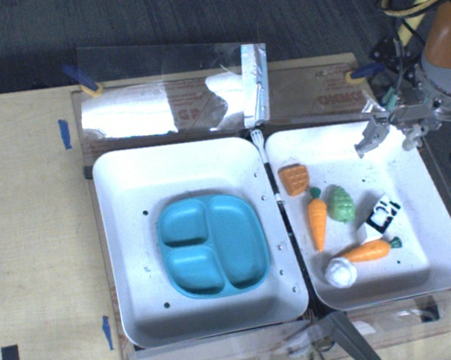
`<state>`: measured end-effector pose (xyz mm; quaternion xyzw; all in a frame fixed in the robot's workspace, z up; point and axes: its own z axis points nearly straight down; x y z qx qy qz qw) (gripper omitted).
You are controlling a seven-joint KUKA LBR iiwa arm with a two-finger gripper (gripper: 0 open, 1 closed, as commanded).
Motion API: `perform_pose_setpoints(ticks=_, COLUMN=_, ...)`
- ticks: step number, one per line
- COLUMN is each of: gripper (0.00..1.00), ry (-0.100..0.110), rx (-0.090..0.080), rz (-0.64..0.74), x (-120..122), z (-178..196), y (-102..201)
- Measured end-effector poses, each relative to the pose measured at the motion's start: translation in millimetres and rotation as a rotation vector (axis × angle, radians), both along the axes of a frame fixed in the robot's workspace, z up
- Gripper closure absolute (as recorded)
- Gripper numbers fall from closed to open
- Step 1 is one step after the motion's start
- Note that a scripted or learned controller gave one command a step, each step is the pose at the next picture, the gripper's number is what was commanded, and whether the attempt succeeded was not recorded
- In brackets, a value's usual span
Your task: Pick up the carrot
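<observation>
A blue three-compartment plastic tray sits in the left white bin. In the right white bin, right of centre, an orange toy carrot stands lengthwise beside a green vegetable; another carrot lies below. At the upper right the metal two-finger gripper hangs spread apart, seemingly grasping nothing.

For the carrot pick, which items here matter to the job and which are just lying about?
Belongs to the job:
- upright orange carrot with green top
- second orange carrot lying flat
- two-finger gripper, open, above the right white bin

Lying about:
- orange ridged block
- green leafy vegetable
- black-and-white tag cube
- small white cap
- blue divided plate in the left bin
</observation>
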<state>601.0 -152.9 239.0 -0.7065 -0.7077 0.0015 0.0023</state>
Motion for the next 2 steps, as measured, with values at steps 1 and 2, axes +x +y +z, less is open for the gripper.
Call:
perform_pose_setpoints(ticks=1, gripper=0.0, ry=0.005, rx=0.003, rz=0.158, x=-23, z=-92, y=59)
perform_pose_setpoints(ticks=2, gripper=0.0, ry=-0.007, rx=0.001, rz=0.326, x=-16, z=-152, y=52)
